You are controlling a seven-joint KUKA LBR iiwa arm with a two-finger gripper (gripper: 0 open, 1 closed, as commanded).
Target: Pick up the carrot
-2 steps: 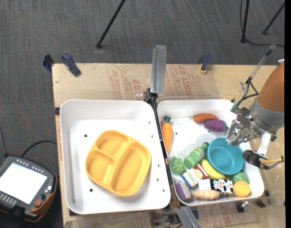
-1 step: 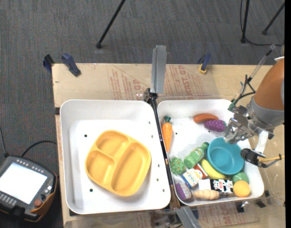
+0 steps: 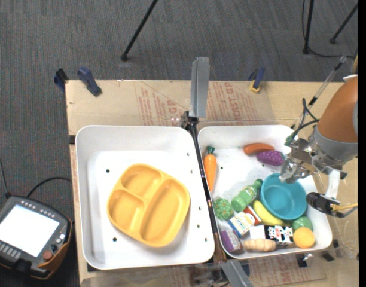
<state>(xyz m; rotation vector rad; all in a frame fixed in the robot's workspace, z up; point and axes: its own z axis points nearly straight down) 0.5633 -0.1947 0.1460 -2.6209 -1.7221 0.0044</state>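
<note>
While my gripper (image 3: 292,171) hovers at the teal bowl (image 3: 284,198), I cannot tell its state.
From that bowl, the carrot (image 3: 210,169) lies far left by the bin wall.

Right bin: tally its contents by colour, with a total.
Right bin, as far as visible:
Orange: 3 (carrot, sausage, round fruit)
Purple: 2
Green: 3
Teal: 1 (bowl)
Yellow: 1
White cartons: 2
Tan: 1
Total: 13
</note>
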